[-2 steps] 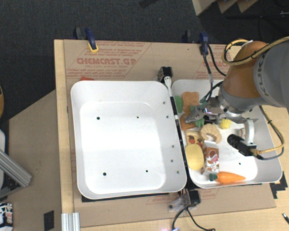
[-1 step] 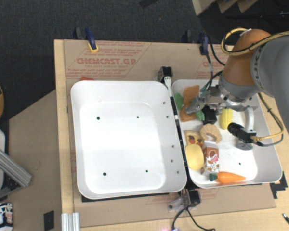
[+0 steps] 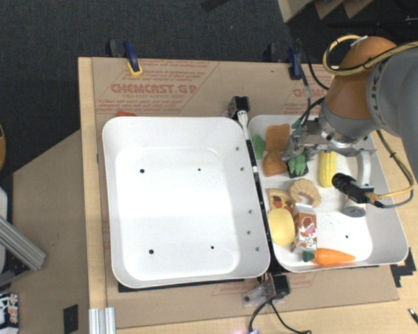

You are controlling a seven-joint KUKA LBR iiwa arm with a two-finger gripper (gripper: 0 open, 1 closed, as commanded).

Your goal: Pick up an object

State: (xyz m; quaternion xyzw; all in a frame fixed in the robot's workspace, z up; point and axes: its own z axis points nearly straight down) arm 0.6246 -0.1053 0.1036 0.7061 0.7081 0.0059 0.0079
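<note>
My gripper [image 3: 299,152] hangs low over the far part of the right bin [image 3: 376,239], with the arm coming in from the right. A small green object [image 3: 297,165] sits right at its tip, and I cannot make out whether it is gripped. Just left of the gripper lie a brown bread-like piece [image 3: 276,139] and a tan lump [image 3: 273,164]. A yellow corn cob [image 3: 327,168] lies just to its right.
Nearer the front of the right bin are a beige ring-shaped piece [image 3: 305,192], a yellow lemon [image 3: 281,227], a red and white packet [image 3: 306,232] and an orange carrot [image 3: 333,257]. Another green piece [image 3: 258,147] rests by the divider. The left bin [image 3: 125,186] stands beside it.
</note>
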